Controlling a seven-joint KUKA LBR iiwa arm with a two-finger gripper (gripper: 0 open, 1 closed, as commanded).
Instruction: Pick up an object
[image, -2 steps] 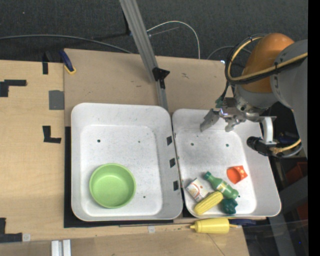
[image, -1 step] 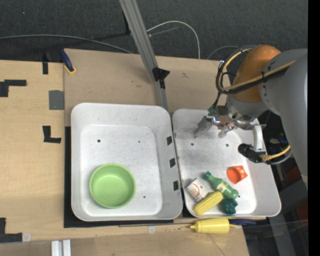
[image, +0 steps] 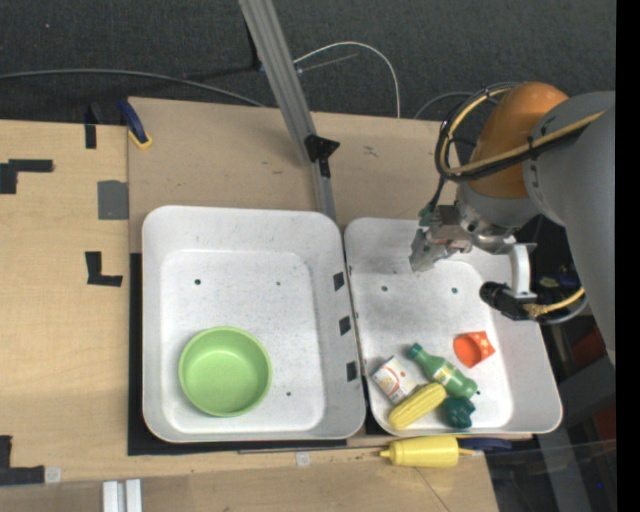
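Note:
My gripper hangs over the far part of the right bin, with nothing visible between its fingers. Toward the bin's near side lie a green bottle, a yellow corn cob, a small white-and-red can, an orange-red piece and a dark green item. All of them sit well nearer the camera than the gripper.
A green bowl rests in the left bin. A yellow mustard bottle lies on the bench just outside the right bin's near rim. A grey metal pole slants down to the bins' far edge.

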